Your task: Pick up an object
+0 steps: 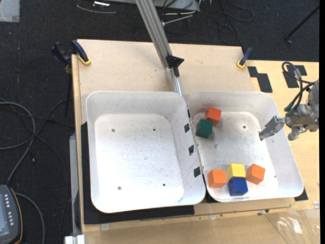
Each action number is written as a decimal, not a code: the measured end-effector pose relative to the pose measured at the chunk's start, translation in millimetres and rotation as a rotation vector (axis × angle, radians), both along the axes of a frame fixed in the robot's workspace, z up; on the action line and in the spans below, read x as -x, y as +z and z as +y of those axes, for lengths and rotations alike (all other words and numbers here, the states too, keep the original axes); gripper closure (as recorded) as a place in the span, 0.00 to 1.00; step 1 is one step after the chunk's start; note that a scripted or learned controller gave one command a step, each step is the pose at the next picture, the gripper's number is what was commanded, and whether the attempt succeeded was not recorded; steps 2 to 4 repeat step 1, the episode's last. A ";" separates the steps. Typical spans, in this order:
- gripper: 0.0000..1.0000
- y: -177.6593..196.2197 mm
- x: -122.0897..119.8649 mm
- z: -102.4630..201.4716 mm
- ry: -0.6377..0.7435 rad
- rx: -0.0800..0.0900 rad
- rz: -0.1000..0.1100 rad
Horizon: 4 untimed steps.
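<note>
Two shallow white bins side by side on a tan counter (pixel 132 70), touching along the inner edges.

Left bin (pixel 96 111): speckled white floor, four small dark marks near the corners.

Right bin (pixel 264 103): six cubes in two groups.
- Upper group, near the inner wall: orange cube (pixel 214 115) and green cube (pixel 204 128), touching or nearly so, green one lower and closer to the divider.
- Lower group, near the front wall: orange cube at front left (pixel 218 178), yellow cube (pixel 236 170), orange cube at front right (pixel 255 173), blue cube (pixel 237 186). Packed close together; blue cube just in front of the yellow one, between the two orange ones.
- Two groups well apart, bare bin floor between.

End effector (pixel 281 127): at the right rim of the right bin, above the bin's upper right portion, reaching in from the right. One dark finger (pixel 270 128) angled down toward the bin floor. Finger spacing: cannot tell, second finger hard to separate from the wrist body. Nothing visible between the fingers. Well apart from both cube groups.

Metal rail (pixel 152 27) slanting from the top of the view down to the junction of the two bins. Yellow-tipped clamps at the counter's rear corners, left (pixel 81 55) and right (pixel 244 59).
</note>
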State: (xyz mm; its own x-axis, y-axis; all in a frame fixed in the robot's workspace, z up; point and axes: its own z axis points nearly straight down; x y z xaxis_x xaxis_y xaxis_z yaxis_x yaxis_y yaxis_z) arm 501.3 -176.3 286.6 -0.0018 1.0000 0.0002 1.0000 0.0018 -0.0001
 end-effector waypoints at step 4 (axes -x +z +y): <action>0.00 0.1 0.0 -0.2 -0.001 0.000 -0.001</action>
